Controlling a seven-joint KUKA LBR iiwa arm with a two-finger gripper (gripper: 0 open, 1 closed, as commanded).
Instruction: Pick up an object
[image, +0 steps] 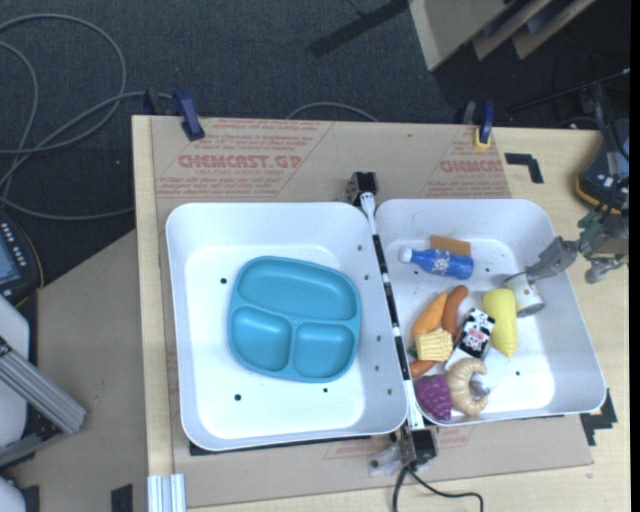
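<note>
Pincer (527, 292) hanging low over the right bin (560, 385), right by the banana (501, 318).
Can't really tell how far I've got it spread; nothing visibly pinched in it.

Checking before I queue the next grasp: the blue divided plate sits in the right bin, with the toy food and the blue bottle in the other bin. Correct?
Not quite. The camera view shows the blue divided plate in the left bin. The toy food and the blue bottle are in the other one, the right bin, where the gripper is reaching in.
</note>
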